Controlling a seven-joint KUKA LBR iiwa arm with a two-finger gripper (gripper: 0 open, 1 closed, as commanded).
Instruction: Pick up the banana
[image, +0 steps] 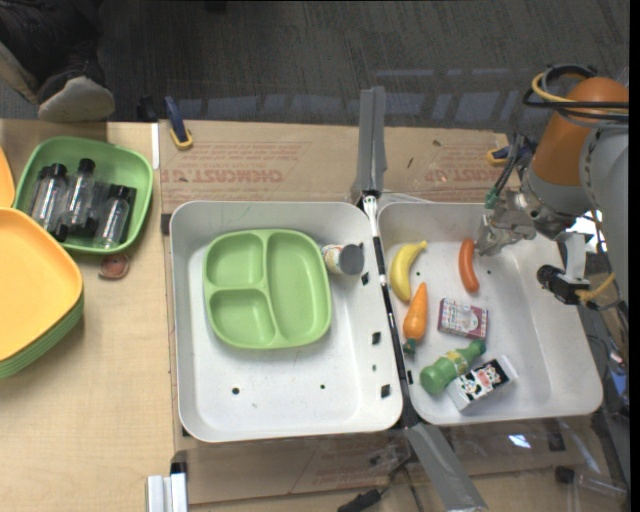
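Note:
The yellow banana (402, 267) lies curved in the right bin (560, 330), close to its left wall. My gripper (493, 238) hangs over the bin's upper right part, well to the right of the banana and just beside the top end of a red-orange sausage-shaped toy (468, 265). Nothing shows between it and the banana except bare bin floor.
An orange carrot (415, 312), a pink box (462, 319), a green bottle (449, 367) and a black-and-white box (482, 381) lie below the banana. The left bin (290, 400) holds a green divided plate (268, 288) and a small grey cup (346, 259).

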